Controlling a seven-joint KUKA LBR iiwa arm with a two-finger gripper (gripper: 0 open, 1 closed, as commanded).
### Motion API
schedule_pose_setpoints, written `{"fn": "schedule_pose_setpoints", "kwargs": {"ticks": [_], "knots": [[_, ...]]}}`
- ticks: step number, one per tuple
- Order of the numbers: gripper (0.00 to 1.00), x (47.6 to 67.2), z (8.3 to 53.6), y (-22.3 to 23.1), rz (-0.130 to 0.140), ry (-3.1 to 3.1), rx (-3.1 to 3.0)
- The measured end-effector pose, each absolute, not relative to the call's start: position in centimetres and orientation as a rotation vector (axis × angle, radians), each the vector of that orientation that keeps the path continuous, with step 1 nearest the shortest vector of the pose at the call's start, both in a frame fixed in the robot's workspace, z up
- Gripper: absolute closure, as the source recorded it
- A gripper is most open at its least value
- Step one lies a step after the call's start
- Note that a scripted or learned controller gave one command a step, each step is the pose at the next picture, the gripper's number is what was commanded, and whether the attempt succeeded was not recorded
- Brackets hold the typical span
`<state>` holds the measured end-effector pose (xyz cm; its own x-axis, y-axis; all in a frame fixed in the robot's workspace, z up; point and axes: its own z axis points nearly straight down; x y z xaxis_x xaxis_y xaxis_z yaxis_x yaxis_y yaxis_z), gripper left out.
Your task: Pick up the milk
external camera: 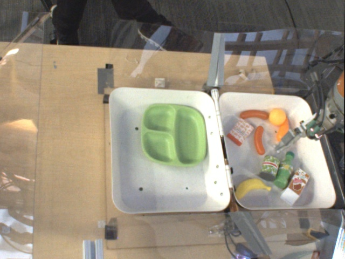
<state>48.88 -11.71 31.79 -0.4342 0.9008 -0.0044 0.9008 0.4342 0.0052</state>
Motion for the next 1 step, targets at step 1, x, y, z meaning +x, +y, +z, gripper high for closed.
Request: {"fn": "schedule_pose_setpoints", "kwargs": {"ticks": [1], "knots": [[0.0,49.9,21.86,-14.68,0.003,2.561,1.811]]}}
